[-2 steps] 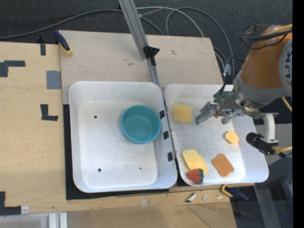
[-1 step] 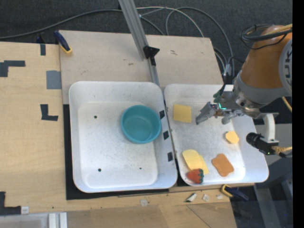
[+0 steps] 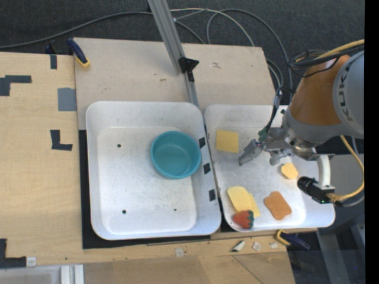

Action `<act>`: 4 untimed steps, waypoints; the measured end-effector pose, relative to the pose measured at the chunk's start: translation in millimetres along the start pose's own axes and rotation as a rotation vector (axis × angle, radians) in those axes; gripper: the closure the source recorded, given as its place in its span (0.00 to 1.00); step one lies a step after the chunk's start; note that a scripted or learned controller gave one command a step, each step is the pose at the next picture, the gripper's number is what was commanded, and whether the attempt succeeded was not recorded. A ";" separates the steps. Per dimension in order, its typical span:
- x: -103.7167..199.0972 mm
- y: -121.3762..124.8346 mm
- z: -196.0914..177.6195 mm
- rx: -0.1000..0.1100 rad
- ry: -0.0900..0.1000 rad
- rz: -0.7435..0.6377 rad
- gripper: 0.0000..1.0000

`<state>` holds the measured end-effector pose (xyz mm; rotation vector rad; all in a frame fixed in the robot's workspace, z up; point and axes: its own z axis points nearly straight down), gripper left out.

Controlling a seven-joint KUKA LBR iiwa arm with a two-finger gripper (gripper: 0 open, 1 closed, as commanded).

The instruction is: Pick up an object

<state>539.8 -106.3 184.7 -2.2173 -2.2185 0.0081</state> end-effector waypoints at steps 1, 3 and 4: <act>3.9 -7.1 62.9 0.002 0.001 0.000 0.00; 4.8 -6.7 84.8 -0.006 0.001 -0.002 1.00; -5.0 -6.9 28.7 -0.011 -0.001 0.000 1.00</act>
